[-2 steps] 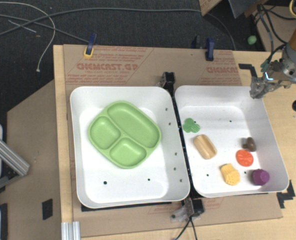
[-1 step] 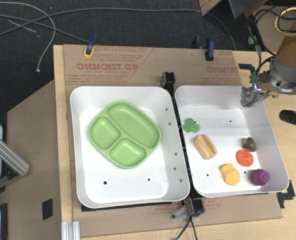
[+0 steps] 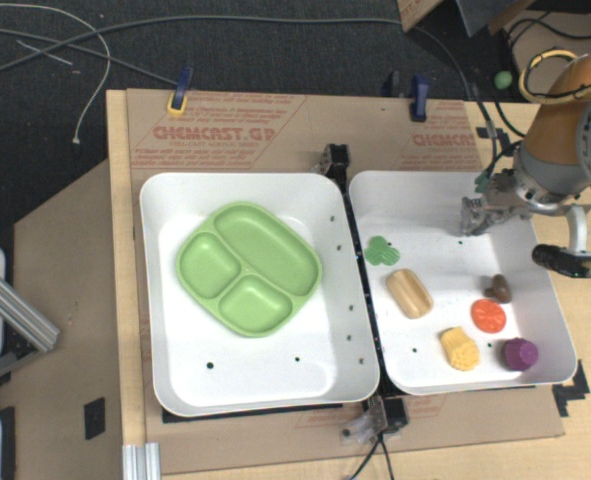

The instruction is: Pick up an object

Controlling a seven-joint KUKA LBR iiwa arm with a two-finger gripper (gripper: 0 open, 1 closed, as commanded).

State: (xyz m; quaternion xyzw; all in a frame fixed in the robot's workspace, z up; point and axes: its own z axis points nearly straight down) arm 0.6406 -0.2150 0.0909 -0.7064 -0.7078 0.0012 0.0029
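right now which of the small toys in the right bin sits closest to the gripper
The small brown piece by the bin's right wall. It lies just below the gripper. The orange round one, purple one and yellow one lie further down, and the green piece sits further left.

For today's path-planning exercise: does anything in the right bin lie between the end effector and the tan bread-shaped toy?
Nothing visible does. The end effector hovers over the right bin's far part; bare white floor runs from there to the tan toy. The green leafy piece sits just left of that line, beside the toy's far end.
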